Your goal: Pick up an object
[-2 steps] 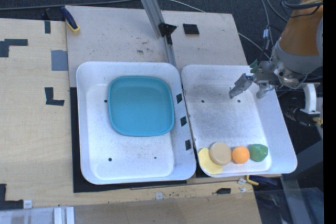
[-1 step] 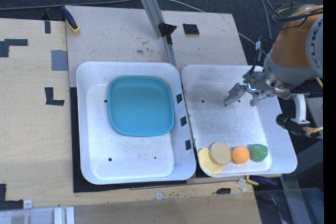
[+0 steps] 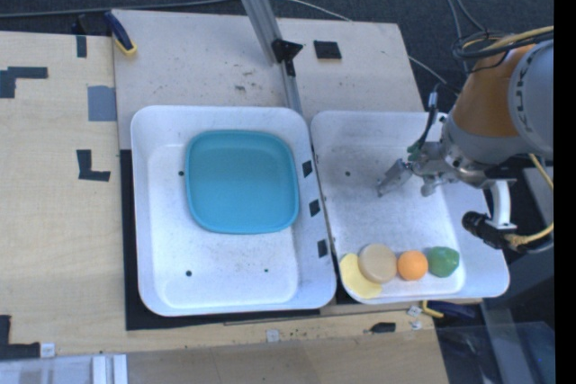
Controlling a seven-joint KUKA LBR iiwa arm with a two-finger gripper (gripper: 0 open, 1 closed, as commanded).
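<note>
The left bin [image 3: 148, 193] holds 1 teal plate [image 3: 241, 181]. The right bin [image 3: 360, 148] holds 4 items along its lower edge: yellow piece [image 3: 353, 280], tan disc [image 3: 378, 263], orange ball [image 3: 412, 265], green object [image 3: 442, 261]. The gripper [image 3: 409, 180] hovers above them, fingers spread, holding nothing.

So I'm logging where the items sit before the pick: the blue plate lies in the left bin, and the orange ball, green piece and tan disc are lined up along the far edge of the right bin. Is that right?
Not quite. The blue plate does lie in the left bin, but the orange ball, green piece and tan disc sit along the near edge of the right bin, not the far edge. The camera view shows this.
</note>
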